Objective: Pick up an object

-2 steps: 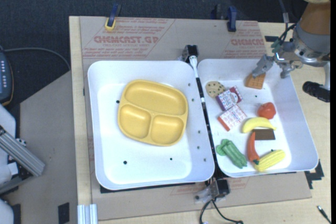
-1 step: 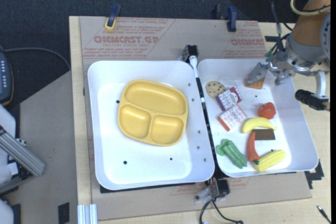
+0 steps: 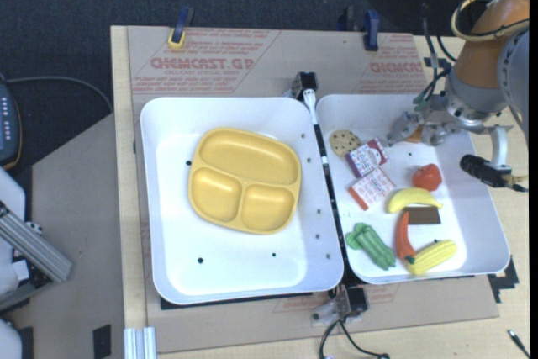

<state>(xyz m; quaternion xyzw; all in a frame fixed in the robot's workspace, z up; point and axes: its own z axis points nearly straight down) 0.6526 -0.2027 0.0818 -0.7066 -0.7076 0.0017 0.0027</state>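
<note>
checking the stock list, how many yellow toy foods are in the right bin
2: a banana mid-bin beside the tomato, and a corn cob near the front edge of the right bin. None looks hidden.

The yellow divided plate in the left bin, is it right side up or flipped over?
Right side up. The yellow divided plate lies flat in the left bin, its three hollow compartments facing up with raised ridges between them.

Two white bins (image 3: 160, 181), one yellow tray (image 3: 244, 179), nine small food items (image 3: 395, 206)
</note>
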